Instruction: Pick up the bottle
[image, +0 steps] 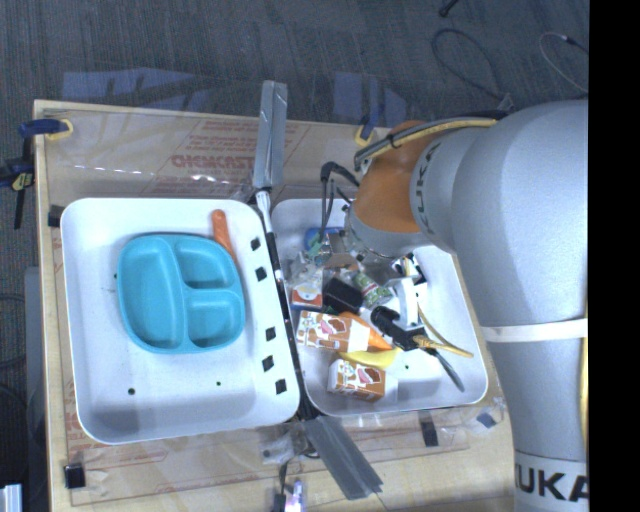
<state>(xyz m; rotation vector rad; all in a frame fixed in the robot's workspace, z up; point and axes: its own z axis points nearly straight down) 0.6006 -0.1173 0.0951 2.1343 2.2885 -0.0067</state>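
The claw (352, 285) sits low in the right bin (470, 350), among clutter. I cannot tell its state. A blue tray (180, 292) lies left of that bin.

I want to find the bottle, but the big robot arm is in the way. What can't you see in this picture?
- Top of the right white bin: hidden by the grey arm with its orange band.
- Bottle: too jumbled to pick out in the pile of small boxes.
- Thin orange object: partly behind the blue divided tray.
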